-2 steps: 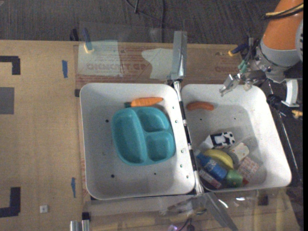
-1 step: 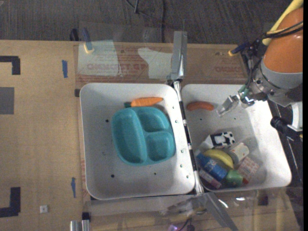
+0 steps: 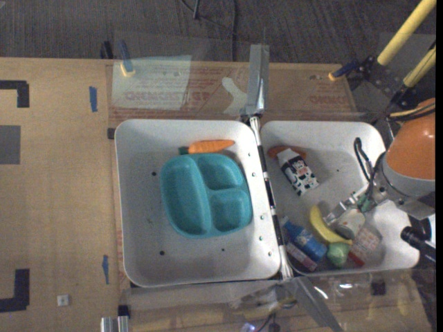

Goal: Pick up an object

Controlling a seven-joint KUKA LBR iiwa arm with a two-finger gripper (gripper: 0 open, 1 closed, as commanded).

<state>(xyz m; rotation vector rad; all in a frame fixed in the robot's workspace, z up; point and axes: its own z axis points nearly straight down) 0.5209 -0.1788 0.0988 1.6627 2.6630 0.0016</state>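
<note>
While my gripper [image 3: 344,213] hung low in the right bin [image 3: 332,133], the banana [image 3: 324,227] lay just beside it, to the left and a bit nearer the bin's front edge. Its long side ran on a slant. I could not tell how my gripper was set. Near the banana sat a blue bottle [image 3: 304,239], a green ball [image 3: 338,254] and a small packet [image 3: 367,241]. A milk carton [image 3: 297,172] lay further back. The left bin [image 3: 138,151] held a teal tray [image 3: 205,194] and a carrot [image 3: 211,146].
</note>
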